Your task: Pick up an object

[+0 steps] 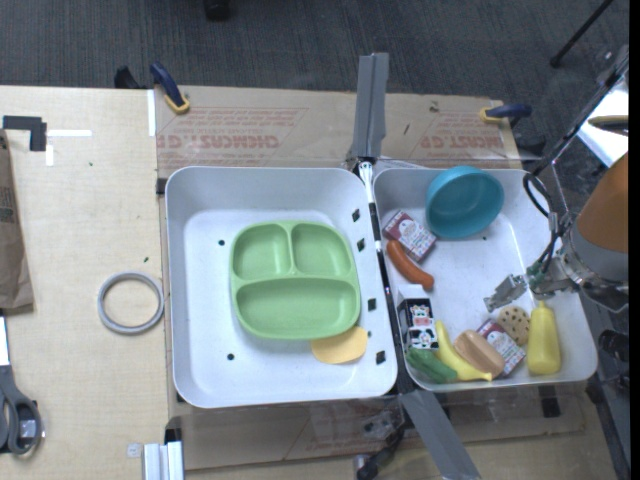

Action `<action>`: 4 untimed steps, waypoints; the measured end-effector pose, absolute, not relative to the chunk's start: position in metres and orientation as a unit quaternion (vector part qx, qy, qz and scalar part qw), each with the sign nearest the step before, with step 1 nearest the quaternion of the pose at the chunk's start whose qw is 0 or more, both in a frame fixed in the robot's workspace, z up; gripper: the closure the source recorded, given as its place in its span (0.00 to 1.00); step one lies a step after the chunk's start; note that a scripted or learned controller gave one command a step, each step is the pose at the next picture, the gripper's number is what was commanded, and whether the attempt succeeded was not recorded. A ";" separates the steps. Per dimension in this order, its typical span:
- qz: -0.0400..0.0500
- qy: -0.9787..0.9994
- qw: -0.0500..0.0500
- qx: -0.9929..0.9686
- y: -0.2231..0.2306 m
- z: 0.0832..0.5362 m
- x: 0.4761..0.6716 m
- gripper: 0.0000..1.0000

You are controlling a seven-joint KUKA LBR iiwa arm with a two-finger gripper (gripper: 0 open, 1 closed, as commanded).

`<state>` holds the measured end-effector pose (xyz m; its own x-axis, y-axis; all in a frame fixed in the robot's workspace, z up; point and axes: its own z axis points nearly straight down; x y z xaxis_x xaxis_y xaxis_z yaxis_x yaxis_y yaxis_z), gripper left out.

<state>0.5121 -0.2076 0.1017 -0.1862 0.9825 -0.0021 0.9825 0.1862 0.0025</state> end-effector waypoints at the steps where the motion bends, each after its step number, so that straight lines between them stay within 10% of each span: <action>1: 0.003 0.816 -0.001 0.578 -0.218 0.092 0.480 0.00; 2: 0.002 0.815 0.003 0.580 -0.221 0.104 0.481 1.00; 3: 0.003 0.815 0.001 0.580 -0.219 0.104 0.481 0.00; 4: 0.001 0.871 0.008 0.492 -0.170 0.097 0.482 0.00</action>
